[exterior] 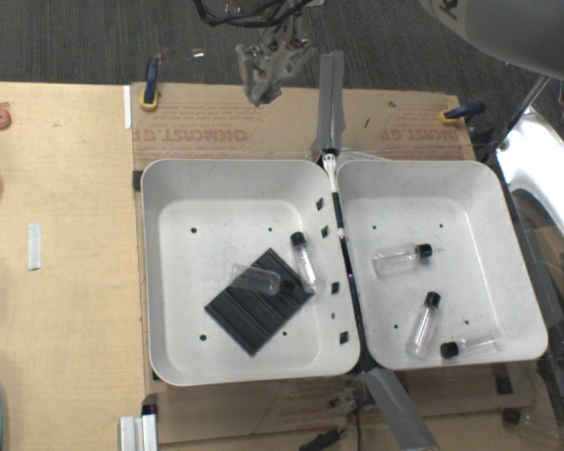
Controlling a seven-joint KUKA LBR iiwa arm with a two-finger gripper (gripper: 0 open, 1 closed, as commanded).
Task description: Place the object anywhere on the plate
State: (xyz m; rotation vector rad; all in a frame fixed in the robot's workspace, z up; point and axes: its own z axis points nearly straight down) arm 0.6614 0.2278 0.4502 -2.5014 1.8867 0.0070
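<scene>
While gripper (263,90) hovers high, state unclear, vial (421,325) prob. light, slick, brittle; grab mid-body for plate (244,316).

Grey arm (508,12) entered from upper right, large link filling top corner. Gripper (268,83) hung high near top centre, pointed down, cables looped above it, nothing between fingers.
</scene>
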